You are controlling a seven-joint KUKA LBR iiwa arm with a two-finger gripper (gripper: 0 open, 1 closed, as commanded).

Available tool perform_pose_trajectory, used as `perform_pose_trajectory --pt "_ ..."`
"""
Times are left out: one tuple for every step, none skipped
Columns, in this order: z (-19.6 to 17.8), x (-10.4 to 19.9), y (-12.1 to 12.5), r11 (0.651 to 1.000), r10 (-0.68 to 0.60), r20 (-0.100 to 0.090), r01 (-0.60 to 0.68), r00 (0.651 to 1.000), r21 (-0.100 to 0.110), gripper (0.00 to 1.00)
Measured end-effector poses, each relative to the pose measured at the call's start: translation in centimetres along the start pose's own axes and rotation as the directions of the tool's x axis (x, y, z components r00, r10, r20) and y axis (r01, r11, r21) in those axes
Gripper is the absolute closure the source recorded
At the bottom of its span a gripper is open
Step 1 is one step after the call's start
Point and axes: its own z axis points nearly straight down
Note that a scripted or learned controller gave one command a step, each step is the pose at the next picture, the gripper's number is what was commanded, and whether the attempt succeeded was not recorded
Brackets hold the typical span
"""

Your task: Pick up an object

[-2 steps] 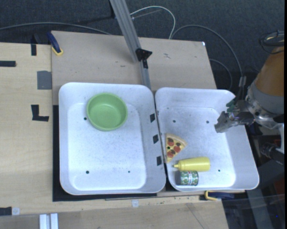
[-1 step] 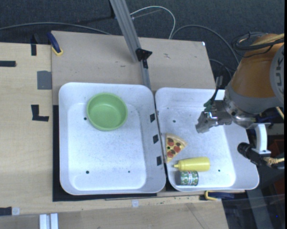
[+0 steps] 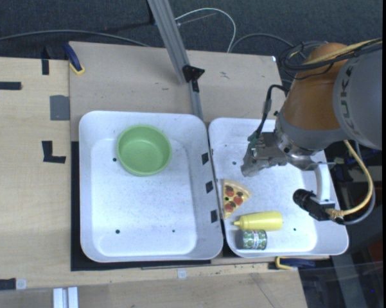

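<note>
— Nearest me?
— Can [image 3: 252, 239], mustard bottle [image 3: 259, 221], pizza slice [image 3: 233, 197] lay in the right bin [image 3: 321, 239].
— Gripper [image 3: 254, 164]?
— Hovered above the slice; I couldn't tell its opening, nothing seen held

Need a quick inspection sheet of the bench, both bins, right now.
Surface: two white bins side by side, left bin, right bin, on a wooden bench.
Job's things: green bowl in left bin; pizza slice toy, yellow bottle, small can in right bin.
Clutter: nothing seen.
Grippers: gripper over right bin, above the pizza slice toy, nothing seen held.
Cables: yellow cable by arm; thin cables behind bench.
Surroundings: grey pole, dark floor.
</note>
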Motion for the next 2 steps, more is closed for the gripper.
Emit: perform_pose_trajectory --pt "-0.5 6.0 -0.1 1.0 -0.003 -0.001 0.003 1.0 -0.001 1.0" --pt "0.4 12.0 -0.2 1.0 -0.001 0.0 0.001 1.0 0.0 1.0"
